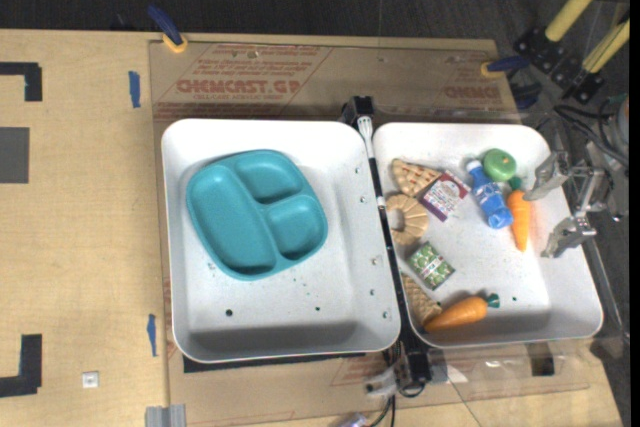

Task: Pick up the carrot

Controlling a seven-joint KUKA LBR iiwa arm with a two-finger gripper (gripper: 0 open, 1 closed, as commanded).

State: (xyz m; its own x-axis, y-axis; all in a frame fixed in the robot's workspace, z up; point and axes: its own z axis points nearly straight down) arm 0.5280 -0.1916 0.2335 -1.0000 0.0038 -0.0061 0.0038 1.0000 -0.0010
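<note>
The bench [80,215] carries two white bins. The left bin [190,315] lies well away from the hand, across the divider, and holds a teal divided plate [258,211]. The right bin [570,315] is the one the hand works over.

The gripper [556,207] hangs at that bin's outer wall. Its two metal fingers [547,175] stand apart with nothing between them, so the grasp is not yet made. I judge this to be the approach step, with the hand lined up but not closed.

Two carrots lie in the right bin. The near carrot [519,219] lies just beside the open fingers, toward the bin's middle, its length running roughly along the gap between them. The far carrot [462,312], with a green top, lies further off, toward the bin's front edge.

A blue bottle [489,198] sits just beyond the near carrot, on its side away from the hand, and a green apple [498,163] sits past the carrot's upper end. A purple packet [443,195] and a green packet [431,263] lie well apart from the hand, near the divider.

The near carrot looks the likelier target. The next move calls for a short shift inward so the fingers straddle it, then a descent and a close across its narrow width, keeping clear of the bottle and the bin wall
</note>
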